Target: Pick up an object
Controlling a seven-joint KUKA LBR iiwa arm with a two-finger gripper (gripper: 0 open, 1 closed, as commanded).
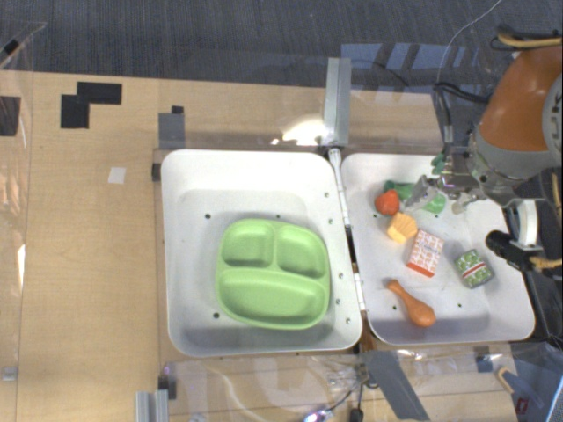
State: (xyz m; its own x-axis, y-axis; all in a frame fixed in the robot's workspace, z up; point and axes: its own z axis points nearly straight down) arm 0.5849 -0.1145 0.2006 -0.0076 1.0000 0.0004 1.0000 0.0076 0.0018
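Note:
The right bin (pixel 510 319) holds several small items. A red tomato-like ball (pixel 386 203) lies at the upper left, with a yellow wedge (pixel 402 228) just below it. A red and white carton (pixel 425 253) sits in the middle, a green can (pixel 474 268) to its right, and an orange drumstick (pixel 412 303) near the front. My gripper (pixel 442 193) hangs low over the bin's back part, open, with its fingers either side of a light green piece (pixel 434 204). A dark green piece (pixel 403 188) lies just left of it. I see nothing lifted between the fingers.
The left bin (pixel 189 236) holds a green divided plate (pixel 273 272). A metal post (pixel 338 95) stands behind the ridge where the two bins meet. The arm's orange band (pixel 519 95) and black cables (pixel 453 104) hang over the right bin's far right corner.

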